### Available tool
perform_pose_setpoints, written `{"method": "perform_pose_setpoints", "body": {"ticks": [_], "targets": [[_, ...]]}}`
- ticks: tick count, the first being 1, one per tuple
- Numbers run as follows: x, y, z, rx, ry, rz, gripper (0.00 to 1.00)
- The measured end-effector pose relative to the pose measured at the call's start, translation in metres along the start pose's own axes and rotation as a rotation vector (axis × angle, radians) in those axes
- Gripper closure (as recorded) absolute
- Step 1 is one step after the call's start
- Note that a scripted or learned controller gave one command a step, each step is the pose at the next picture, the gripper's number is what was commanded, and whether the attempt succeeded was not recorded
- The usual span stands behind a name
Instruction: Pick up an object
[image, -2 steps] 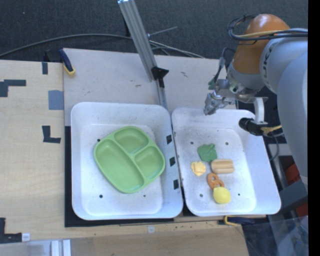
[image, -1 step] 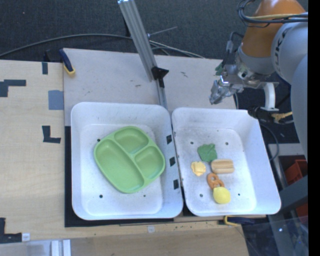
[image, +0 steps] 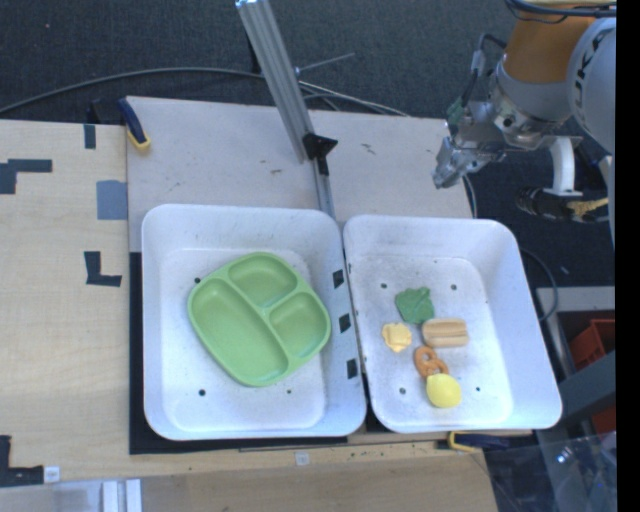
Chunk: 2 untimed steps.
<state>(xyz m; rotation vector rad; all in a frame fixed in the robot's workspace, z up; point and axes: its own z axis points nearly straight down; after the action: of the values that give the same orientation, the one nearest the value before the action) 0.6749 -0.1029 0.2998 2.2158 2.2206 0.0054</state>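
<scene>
Arm (image: 560, 60) cropped at frame's top-right corner.

Two bins (image: 160, 300), one plate (image: 258, 317), five toys (image: 430, 345)

Arm (image: 560, 60) at upper right, gripper (image: 447, 170) pointing down-left.
</scene>
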Motion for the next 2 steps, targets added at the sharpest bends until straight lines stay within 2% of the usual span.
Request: {"method": "perform_pose_setpoints", "body": {"ticks": [1,2], "targets": [[0.06,-0.019,0.013,0.009,0.002,-0.004,1.0],[0.111,-0.025,0.033,0.01,0.002,-0.004,1.0]]}}
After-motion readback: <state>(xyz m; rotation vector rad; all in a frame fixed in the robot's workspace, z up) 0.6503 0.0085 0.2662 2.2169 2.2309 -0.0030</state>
